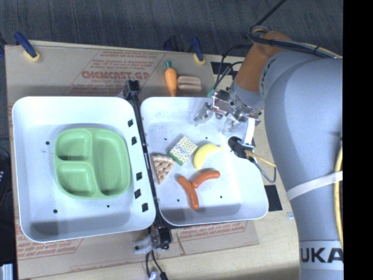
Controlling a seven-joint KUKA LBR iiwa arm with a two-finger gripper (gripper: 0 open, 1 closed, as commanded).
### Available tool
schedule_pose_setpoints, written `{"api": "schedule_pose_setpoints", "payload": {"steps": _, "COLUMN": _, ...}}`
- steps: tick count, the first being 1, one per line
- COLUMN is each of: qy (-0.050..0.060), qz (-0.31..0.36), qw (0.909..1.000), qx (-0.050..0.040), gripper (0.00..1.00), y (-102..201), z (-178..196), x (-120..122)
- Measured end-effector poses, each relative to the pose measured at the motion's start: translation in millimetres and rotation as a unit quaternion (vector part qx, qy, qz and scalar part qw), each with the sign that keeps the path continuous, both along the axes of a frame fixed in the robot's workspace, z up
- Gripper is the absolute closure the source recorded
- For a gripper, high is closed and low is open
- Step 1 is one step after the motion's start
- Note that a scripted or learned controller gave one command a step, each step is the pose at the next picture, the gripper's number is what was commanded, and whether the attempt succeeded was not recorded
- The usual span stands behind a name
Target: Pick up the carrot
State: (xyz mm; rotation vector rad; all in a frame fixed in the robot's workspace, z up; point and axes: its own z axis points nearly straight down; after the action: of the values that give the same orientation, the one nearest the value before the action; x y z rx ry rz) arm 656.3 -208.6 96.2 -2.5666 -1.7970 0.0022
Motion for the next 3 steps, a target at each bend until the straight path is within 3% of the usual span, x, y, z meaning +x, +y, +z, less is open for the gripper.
{"api": "schedule_pose_setpoints", "payload": {"steps": 1, "qy": 0.001, "qz": -0.118, "qw": 0.993, "qx": -0.0021, "gripper": 0.0, "y": 89.6, "z": -5.2, "x": -0.3}}
{"api": "schedule_pose_setpoints", "payload": {"steps": 2, "qy": 0.003, "qz": -0.115, "qw": 0.9933, "qx": -0.0017, "gripper": 1.0, "y": 89.8, "z": 5.1, "x": -0.4}}
{"api": "schedule_pose_setpoints", "payload": {"steps": 3, "qy": 0.0, "qz": -0.196, "qw": 0.9805, "qx": -0.0031, "gripper": 1.0, "y": 187.0, "z": 95.9, "x": 0.1}}
